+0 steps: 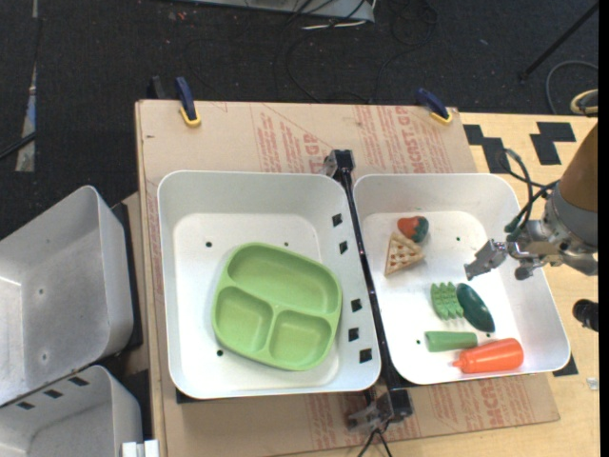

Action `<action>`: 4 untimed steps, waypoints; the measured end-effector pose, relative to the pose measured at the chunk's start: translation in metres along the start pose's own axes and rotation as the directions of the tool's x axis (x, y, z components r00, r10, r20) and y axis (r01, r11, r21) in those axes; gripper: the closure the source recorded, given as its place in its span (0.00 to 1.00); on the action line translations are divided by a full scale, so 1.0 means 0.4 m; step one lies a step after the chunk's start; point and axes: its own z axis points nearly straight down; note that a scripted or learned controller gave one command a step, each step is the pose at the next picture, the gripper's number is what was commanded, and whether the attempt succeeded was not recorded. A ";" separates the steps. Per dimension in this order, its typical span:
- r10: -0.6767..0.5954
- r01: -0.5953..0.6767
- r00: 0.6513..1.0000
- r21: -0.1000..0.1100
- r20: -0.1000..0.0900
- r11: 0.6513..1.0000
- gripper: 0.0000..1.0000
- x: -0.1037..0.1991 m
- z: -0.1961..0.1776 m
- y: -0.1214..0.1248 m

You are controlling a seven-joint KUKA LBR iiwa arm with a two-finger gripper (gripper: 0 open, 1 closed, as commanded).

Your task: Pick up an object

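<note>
The claw (502,260) hangs over the right-hand bin (457,190), reaching in from that bin's right side, with the grey arm (580,198) behind it. Its two fingers (483,260) stand apart, a clear gap between them, and nothing sits in that gap. It has hold of nothing.

Everything worth picking up lies in the bin under the claw. Just below and a little left of the claw is a dark green leaf-shaped piece (475,307), lying at a slant, and touching its left side is a lighter green ridged piece (443,299). Further down from the claw, toward the bin's near edge, an orange carrot-like toy (490,355) lies on its side, with a small green block (449,340) just beside its left end. Off to the claw's left, near the middle of the bin, rests a tan waffle-patterned wedge (402,254), and just above that, up and left of the claw, a small red and green item (413,227) I can't name for certain.

Well to the claw's left, across the black divider (360,255) between the two bins, the left-hand bin (247,190) holds a light green plate (277,306) with three compartments, lying flat, nothing in any of its sections as far as I can see.

Both bins sit on a board (285,127) held by clamps (188,103) at its far edge.
</note>
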 end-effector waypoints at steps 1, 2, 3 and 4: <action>-0.004 0.004 1.000 -0.012 0.003 1.000 0.00 0.001 -0.017 0.008; -0.001 0.001 1.000 -0.009 0.002 1.000 0.00 0.001 0.091 0.002; -0.001 0.001 1.000 -0.010 0.002 1.000 0.00 -0.002 0.198 0.006; -0.002 0.002 1.000 -0.018 0.001 1.000 0.00 -0.001 0.234 0.014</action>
